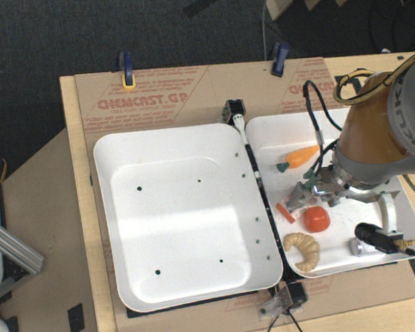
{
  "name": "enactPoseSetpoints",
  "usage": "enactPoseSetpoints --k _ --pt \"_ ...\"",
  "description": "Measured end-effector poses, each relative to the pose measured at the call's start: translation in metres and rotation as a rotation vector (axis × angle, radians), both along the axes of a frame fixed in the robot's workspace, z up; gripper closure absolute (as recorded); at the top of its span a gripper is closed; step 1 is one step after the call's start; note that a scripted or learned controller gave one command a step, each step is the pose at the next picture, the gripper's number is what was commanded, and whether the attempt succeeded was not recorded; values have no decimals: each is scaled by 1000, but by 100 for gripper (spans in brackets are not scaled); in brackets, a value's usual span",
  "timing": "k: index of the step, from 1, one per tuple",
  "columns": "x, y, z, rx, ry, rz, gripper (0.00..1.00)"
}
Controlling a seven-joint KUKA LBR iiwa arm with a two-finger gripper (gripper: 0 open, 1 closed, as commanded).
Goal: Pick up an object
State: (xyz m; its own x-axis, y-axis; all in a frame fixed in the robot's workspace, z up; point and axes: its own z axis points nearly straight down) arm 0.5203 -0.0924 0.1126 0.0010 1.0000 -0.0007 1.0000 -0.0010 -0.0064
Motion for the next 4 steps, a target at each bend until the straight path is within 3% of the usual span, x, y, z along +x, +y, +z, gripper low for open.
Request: enactPoseSetpoints --k 1,2,3,4 --pt "-44 -21 -6 3 4 -3 0" --pt "15 -9 -23 1 -7 5 0" --pt "-42 -23 -30 2 -3 -3 0" --pt "-41 -24 -22 0 -5 0 0"
